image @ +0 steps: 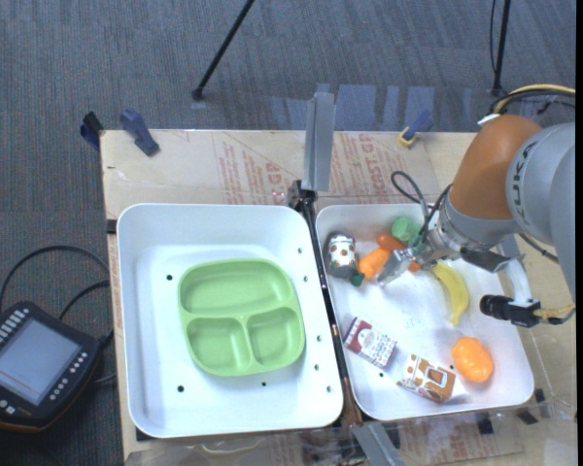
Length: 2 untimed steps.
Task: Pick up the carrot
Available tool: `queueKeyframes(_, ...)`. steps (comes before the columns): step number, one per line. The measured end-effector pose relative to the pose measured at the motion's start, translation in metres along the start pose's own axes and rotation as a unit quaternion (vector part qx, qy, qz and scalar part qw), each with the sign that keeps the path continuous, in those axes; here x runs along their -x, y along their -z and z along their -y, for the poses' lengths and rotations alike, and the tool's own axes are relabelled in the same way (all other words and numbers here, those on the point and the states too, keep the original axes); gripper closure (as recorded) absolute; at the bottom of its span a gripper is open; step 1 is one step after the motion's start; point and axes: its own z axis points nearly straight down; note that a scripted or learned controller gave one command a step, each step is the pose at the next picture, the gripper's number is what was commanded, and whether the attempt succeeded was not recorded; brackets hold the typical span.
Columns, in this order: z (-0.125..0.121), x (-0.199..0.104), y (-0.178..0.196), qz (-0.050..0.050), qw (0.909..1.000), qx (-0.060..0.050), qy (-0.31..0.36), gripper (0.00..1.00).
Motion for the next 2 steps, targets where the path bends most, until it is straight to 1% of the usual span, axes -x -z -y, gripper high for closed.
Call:
queueKeyframes(1,-0.019,0.023,0.08,0.001,0.9954,0.001,0.096,0.0)
queueKeyframes(2,-0.043,-0.039,0.023,0.007,0.9709,0.011,0.239,0.0)
